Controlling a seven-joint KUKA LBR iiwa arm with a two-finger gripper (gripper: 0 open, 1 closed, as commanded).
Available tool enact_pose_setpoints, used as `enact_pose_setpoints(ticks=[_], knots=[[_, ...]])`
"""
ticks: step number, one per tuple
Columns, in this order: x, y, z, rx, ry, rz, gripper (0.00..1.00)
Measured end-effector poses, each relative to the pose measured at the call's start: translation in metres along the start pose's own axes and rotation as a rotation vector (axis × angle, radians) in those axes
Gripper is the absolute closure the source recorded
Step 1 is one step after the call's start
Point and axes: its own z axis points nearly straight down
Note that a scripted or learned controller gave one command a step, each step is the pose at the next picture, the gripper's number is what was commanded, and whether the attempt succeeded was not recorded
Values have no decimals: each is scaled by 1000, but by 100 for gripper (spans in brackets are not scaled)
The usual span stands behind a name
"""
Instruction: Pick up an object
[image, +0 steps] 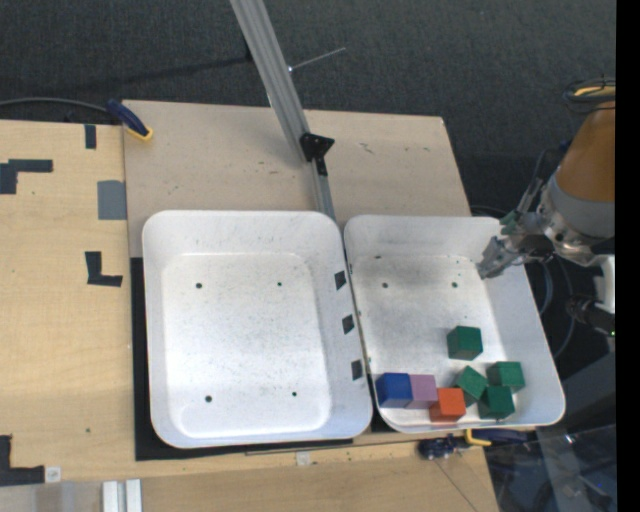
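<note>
Gripper (497, 258) at right bin's (400, 240) far rim, claw state unclear; probably best target lone green cube (464, 342), clear of cluster.

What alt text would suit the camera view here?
The gripper hovers over the right bin's upper right edge. Along that bin's near edge cluster blue, purple, orange and four green blocks.
</note>
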Motion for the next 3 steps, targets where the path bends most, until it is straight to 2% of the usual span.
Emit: enact_pose_setpoints(ticks=[1, 2, 3], knots=[[58, -10, 7, 7, 4, -4, 100], [109, -22, -3, 6, 4, -5, 100], [159, -20, -12, 5, 4, -6, 100]])
